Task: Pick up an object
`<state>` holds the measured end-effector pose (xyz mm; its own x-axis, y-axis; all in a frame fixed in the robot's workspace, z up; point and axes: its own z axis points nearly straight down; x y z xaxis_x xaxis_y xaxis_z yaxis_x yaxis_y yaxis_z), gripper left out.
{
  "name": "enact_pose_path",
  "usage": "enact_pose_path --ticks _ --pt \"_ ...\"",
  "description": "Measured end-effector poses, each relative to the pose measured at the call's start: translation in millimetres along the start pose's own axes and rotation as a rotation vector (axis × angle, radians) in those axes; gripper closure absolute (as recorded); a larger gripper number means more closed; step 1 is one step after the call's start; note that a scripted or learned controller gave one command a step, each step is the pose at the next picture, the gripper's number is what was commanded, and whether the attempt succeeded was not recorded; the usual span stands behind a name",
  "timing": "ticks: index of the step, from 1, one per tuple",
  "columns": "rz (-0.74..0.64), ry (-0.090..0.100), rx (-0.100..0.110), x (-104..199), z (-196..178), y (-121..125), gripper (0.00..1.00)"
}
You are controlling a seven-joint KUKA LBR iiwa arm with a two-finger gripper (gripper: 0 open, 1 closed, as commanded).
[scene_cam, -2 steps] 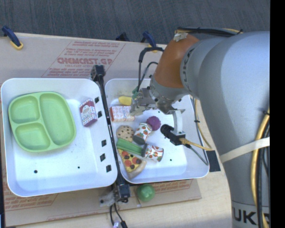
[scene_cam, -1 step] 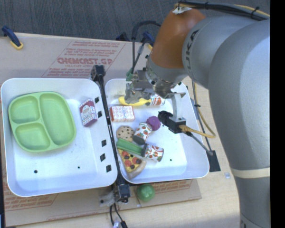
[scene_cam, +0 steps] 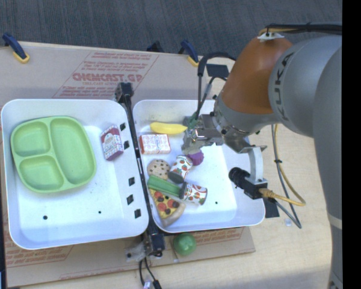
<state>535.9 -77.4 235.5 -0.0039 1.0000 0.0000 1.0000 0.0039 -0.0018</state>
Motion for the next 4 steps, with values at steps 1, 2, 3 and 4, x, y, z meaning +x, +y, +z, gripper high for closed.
enact_pose_path --ticks 1,2,3,4 --pt "-0.003 -0.001 0.000 29 17 24 1.00" --pt "-0.003 -0.002 0.003 -19 45 16 1.00" --pt "-0.002 -0.001 -0.004 -26 -61 106 1.00" --pt "-0.001 0.000 0.002 -5 -35 17 1.00"
